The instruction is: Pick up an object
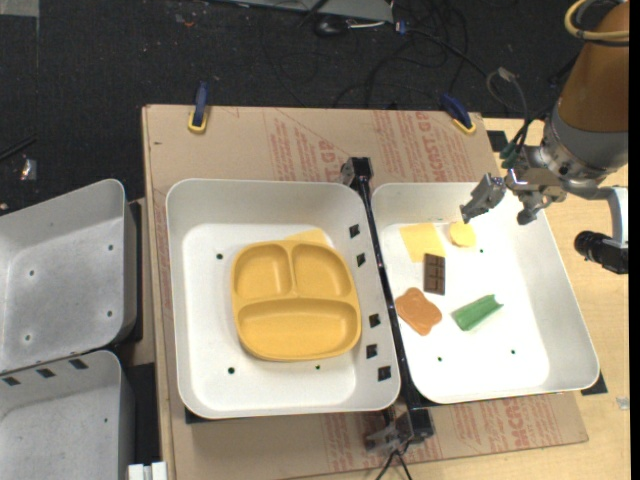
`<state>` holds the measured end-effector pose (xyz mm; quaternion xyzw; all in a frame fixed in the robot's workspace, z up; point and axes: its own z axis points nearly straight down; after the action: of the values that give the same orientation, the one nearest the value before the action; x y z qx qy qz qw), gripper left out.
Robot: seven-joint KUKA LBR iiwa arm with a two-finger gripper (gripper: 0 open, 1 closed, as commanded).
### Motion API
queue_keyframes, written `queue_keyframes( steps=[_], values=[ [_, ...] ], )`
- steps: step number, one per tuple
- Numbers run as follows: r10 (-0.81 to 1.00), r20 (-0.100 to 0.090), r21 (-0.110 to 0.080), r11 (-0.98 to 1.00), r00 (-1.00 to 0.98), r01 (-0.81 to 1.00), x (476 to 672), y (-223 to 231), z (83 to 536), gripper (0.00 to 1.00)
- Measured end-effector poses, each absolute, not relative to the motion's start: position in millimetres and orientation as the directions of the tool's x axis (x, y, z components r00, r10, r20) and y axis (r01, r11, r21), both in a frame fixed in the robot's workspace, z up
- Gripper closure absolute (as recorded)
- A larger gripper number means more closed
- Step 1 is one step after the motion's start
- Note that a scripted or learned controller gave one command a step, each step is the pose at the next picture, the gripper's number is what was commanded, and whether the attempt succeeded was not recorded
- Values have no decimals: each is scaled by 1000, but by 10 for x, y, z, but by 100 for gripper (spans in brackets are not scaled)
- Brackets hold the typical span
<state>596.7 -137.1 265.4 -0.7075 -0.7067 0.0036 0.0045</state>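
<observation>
Two jaws (pixel 505 201) spread open, holding nothing — hanging just up and right of small yellow block (pixel 462 234) (right bin (pixel 560 358)) — closest thing to grab.

The gripper (pixel 505 201) is hanging open over the right bin's (pixel 560 343) far edge, fingers spread, gripping nothing. Below it are lying a yellow block (pixel 462 234), yellow sheet (pixel 420 239), brown bar (pixel 434 273), orange piece (pixel 418 311) and green piece (pixel 476 311). A yellow divided tray (pixel 296 301) is sitting in the left bin (pixel 200 368).
</observation>
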Motion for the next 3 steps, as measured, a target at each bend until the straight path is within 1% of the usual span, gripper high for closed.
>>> queue_keyframes(
  steps=[1,2,3],
  values=[
    [1000,0,0,1,-1,1000,5988,-1368,2721,0],
    [1000,0,-6,-2,2,1000,5940,-1436,2120,0],
    [1000,0,-4,-2,2,1000,5907,-1463,1678,0]
  ],
)
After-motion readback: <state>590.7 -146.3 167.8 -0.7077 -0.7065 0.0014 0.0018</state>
